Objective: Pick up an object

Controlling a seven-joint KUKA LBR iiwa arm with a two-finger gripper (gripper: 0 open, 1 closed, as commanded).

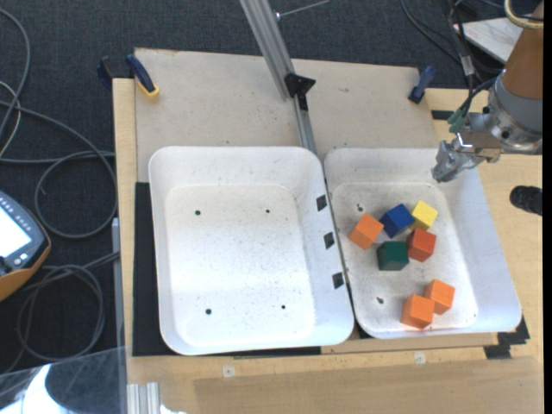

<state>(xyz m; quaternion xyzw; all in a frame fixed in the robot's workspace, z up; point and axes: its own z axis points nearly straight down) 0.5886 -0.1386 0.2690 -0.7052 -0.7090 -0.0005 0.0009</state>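
Two orange cubes (428,303) sit nearest at right bin's (492,257) 5 o'clock; pick those, uncrowded; claw (450,164) at 1 o'clock, grip state unclear

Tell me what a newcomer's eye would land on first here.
First, the cluster of coloured blocks in the right bin: a blue block, a yellow block, a green block and several orange ones. Next, the gripper poised over that bin's upper edge, above the blocks.

Blocks (402,248) in right bin (492,266)
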